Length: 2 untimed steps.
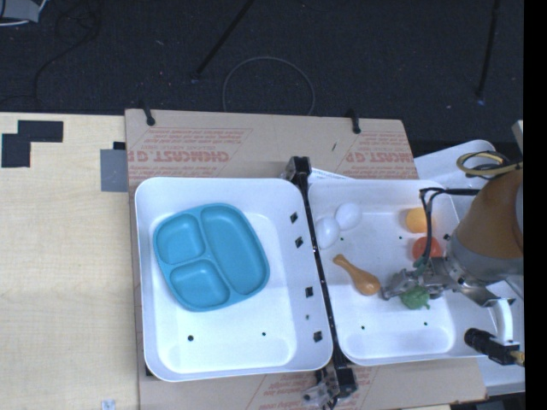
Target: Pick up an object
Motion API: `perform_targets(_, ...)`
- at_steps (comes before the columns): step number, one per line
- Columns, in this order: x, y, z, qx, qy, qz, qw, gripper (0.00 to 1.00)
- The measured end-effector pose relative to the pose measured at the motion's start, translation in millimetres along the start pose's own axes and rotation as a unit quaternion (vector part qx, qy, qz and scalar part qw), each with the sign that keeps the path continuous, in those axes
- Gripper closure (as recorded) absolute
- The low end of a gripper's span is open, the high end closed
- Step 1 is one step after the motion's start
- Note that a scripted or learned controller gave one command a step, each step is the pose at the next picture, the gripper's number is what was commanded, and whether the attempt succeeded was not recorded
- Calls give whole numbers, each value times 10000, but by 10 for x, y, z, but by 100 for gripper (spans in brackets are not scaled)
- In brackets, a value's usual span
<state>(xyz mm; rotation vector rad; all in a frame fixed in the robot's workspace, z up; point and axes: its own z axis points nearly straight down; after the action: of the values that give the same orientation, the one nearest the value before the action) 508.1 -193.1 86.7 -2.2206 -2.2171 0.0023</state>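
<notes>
The grey arm's gripper [408, 285] hung low in the right shallow white bin [402, 344], right over a small green lumpy toy [416, 298] near the bin's right side — whether the jaws were open or shut could not be told. The toy looked light, stiff and smooth, best pinched across its middle. The wrist hid part of a small red piece [426, 247] — its shape stayed unclear.

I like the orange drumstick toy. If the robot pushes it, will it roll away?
The drumstick toy would probably swivel rather than roll straight, since one end is fat and the other thin. It looks like smooth plastic, so it may be slippery and light. It lies flat on the right bin, so tipping seems unlikely.
</notes>
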Motion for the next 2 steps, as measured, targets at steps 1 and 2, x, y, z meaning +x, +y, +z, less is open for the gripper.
perform_targets(1, -10, 7, -117, -11, -3, 15, 10000, 100)
perform_targets(2, -8, 56, -741, -33, -12, -16, 10000, 100)
